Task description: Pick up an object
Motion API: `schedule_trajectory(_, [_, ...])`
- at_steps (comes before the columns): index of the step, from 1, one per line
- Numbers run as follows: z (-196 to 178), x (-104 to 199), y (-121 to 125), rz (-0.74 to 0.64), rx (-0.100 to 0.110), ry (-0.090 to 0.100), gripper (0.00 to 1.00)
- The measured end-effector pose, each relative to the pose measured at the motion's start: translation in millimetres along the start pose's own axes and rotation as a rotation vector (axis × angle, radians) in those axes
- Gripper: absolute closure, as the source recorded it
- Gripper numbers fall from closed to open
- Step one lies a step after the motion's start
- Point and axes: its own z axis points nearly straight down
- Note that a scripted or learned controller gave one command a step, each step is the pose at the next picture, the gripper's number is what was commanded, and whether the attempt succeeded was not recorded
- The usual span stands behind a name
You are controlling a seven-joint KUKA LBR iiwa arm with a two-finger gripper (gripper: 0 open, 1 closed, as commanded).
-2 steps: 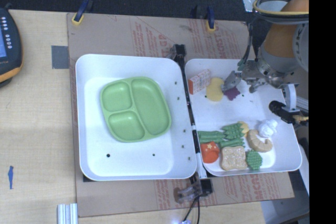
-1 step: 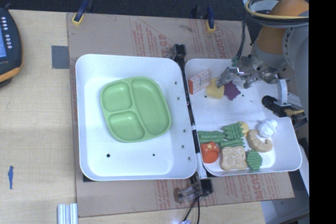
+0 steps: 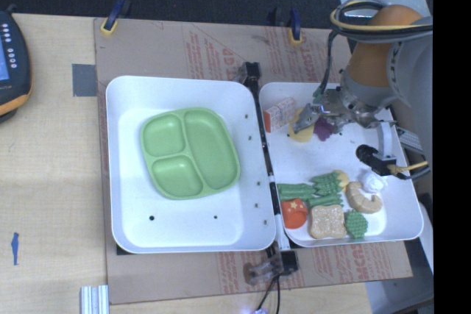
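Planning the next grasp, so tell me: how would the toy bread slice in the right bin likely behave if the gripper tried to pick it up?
The bread slice lies flat, so fingers may struggle to get under it. It looks like a stiff, light toy. The tomato and green pieces crowd it, so neighbours would likely shift.

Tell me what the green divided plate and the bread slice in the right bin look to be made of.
Green divided plate: apparently moulded plastic with a smooth, slightly glossy surface and rounded compartment walls. Bread slice: likely a toy, plastic or rubber, matte tan with a speckled face; the view cannot settle which.
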Motion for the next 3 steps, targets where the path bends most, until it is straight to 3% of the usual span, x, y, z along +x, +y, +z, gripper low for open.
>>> schedule_trajectory(1, [1.6,11.2,-127.9,0.006,0.008,0.003,0.0])
schedule_trajectory(2, [-0.8,-25.4,-50.4,0.002,-0.011,-0.004,0.0])
schedule_trajectory(3, [-1.2,6.9,23.7,-0.001,-0.01,-0.001,0.0])
